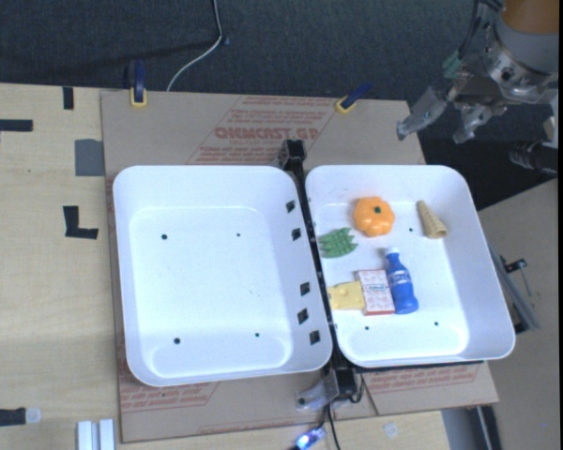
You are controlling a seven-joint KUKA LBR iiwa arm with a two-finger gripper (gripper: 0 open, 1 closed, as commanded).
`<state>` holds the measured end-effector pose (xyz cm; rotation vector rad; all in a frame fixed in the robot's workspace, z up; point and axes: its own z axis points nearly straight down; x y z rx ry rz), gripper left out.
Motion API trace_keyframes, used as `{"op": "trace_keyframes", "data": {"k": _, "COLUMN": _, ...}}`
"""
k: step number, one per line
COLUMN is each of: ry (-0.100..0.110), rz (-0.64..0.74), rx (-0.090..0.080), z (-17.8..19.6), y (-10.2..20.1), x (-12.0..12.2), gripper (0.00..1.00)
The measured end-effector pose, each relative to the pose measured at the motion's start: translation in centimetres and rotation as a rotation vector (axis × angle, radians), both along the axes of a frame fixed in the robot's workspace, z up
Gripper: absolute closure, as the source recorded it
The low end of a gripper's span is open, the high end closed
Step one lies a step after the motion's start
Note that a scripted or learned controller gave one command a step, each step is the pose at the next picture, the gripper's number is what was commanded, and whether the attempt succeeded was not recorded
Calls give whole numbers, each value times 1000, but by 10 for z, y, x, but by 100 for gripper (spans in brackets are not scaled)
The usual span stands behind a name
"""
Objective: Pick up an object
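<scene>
The end effector (438, 112) hangs open and empty above the right bin (469, 204), clear of the pumpkin (373, 215), free to descend.

All my candidates are lying in the right bin (469, 336). An orange pumpkin-shaped toy (373, 215) is sitting near the far middle, and a tan cone-like piece (433, 219) is resting to its right, well apart. A green leafy piece (338, 243) is lying by the bin's left wall. Nearer the camera, a blue bottle (400, 283) is lying on its side, touching a small pink-and-white box (374, 291), with a yellow block (346, 295) just left of the box.
</scene>
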<state>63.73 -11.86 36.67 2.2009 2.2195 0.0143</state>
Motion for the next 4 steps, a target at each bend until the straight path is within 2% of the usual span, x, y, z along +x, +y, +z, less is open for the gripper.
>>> {"op": "trace_keyframes", "data": {"k": 1, "ry": 5, "rz": 8, "rx": 8, "z": 100, "y": 129, "x": 32, "gripper": 0}}
{"op": "trace_keyframes", "data": {"k": 2, "ry": 18, "rz": -5, "rx": 3, "z": 103, "y": 121, "x": 31, "gripper": 100}}
{"op": "trace_keyframes", "data": {"k": 4, "ry": 19, "rz": -1, "rx": 0, "z": 122, "y": 122, "x": 31, "gripper": 100}}
